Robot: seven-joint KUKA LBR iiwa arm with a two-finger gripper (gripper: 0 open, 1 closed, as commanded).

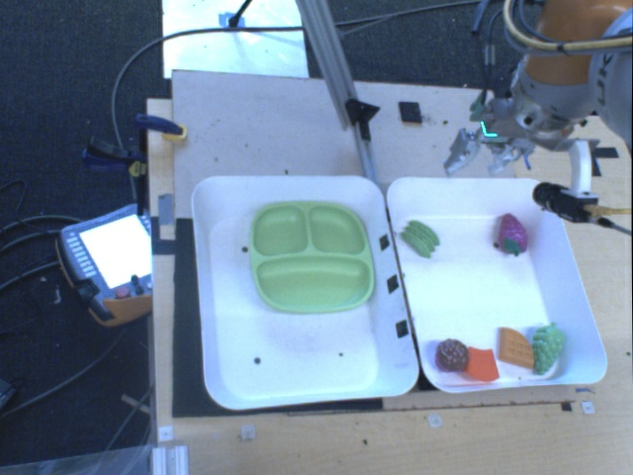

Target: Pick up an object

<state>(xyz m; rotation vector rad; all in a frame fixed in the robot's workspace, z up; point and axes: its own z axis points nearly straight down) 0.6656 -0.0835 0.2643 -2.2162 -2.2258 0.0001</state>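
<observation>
Objects to pick: six small items lie in the right bin [584,295]; none is between the gripper fingers
Green pod [420,237]: near the right bin's upper left corner, lying at a slant
Purple fruit [510,233]: upper right part of the same bin, well apart from the pod
Brown ball [452,354]: at the bin's lower edge, touching the red-orange piece [482,365] on its right
Tan wafer [515,347]: just right of the red-orange piece, beside the green leafy clump [548,345] in the lower right corner
Gripper [482,154]: hangs over the worktop just beyond the right bin's far rim, above the purple fruit's side of the bin; its fingers are spread apart and grasp nothing; a small cyan light glows on its body
Arm: grey wrist with an orange band [584,8], reaching in from the upper right
Left bin [223,364]: holds a light green divided plate [313,256] with three compartments
Worktop [267,117]: pale board under both bins, with a small black block [410,113] near the far edge
Handheld pendant [107,263]: off the worktop to the left, its screen lit white
Writing: no label or text can be read anywhere
</observation>
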